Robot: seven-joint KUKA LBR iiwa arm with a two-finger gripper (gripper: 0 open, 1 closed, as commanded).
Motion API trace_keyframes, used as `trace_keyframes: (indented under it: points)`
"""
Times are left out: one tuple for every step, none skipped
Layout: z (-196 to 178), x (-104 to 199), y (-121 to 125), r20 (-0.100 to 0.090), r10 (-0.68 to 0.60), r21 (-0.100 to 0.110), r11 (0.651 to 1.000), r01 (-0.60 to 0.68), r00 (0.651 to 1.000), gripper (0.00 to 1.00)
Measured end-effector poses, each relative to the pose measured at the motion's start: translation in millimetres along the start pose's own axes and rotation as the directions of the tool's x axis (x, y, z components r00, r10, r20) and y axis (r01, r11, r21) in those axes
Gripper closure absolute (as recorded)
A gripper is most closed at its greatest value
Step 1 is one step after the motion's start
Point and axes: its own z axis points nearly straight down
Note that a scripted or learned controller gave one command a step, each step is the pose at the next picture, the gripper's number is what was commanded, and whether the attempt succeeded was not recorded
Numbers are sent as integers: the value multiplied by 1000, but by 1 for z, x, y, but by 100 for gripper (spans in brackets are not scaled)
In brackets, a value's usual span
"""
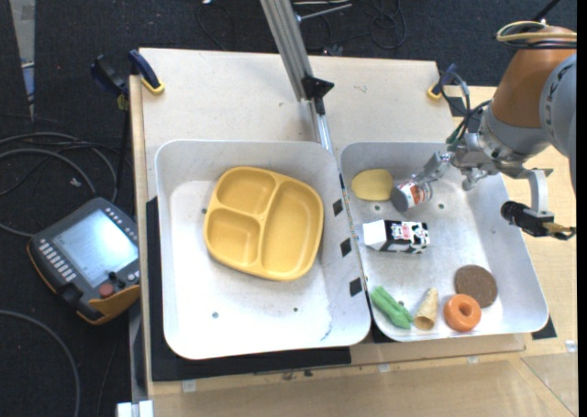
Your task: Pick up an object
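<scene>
Pick not yet made: nothing is lifted clear of the bins.

We see the yellow divided plastic plate (264, 223) in the left white bin (174, 314); in the right white bin (514, 250), the grey gripper (424, 179) reaches a small silver-and-red can (410, 193), which rests on the floor beside a yellow disc (371, 184). We cannot tell whether the jaws are released or clenched.
</scene>
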Motion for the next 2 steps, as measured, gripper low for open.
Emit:
trace_keyframes:
  points:
    - [-11,0,1,0,-1,-3,1000,1,1000,100]
    - [-67,10,4,-4,-1,18,1000,1,1000,100]
